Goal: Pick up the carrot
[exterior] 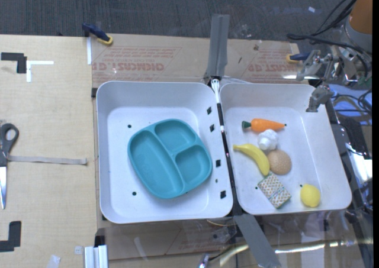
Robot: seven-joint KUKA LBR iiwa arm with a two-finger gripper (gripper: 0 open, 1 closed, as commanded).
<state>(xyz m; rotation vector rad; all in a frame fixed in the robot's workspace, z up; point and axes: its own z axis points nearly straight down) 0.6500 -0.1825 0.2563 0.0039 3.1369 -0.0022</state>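
Note:
An orange carrot [266,124] with a green top lies in the right bin [331,160], near its back left part, pointing right. My gripper [315,100] hangs at the bin's back right corner, well to the right of the carrot and apart from it. Nothing sits between its fingers as far as the view shows.
Below the carrot lie a white garlic bulb [268,139], a yellow banana [254,157], a brown potato-like ball [279,162], a patterned box [274,190] and a lemon [310,195]. The left bin [112,142] holds a teal divided plate [170,158]. Scissors [6,154] lie far left.

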